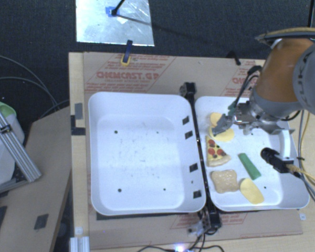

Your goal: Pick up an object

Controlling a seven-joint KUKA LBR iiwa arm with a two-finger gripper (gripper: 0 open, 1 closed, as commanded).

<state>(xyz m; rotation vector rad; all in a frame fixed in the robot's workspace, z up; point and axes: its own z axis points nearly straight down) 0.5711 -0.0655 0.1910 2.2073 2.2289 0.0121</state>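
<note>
Grey with an orange band above its wrist, the arm reaches in from the right over the right-hand shallow white plastic bin (289, 193), its hand (219, 129) angled down and to the left. The dark fingertips sit just at the pale yellow rounded toy food piece (224, 134) near the bin's upper left corner; whether they are spread or closed, or have anything between them, I cannot tell at this size. This looks like the descent-and-grasp step, with nothing visibly lifted yet. Just below that piece lie a toy pizza slice with red dots (216, 153), a tan toast-shaped piece (224, 180), a yellow oval piece (251, 191) and a green stick-shaped block (249, 166). The next move probably calls for closing squarely on the yellow piece, then rising straight up, clear of the pizza slice beside it.
</note>
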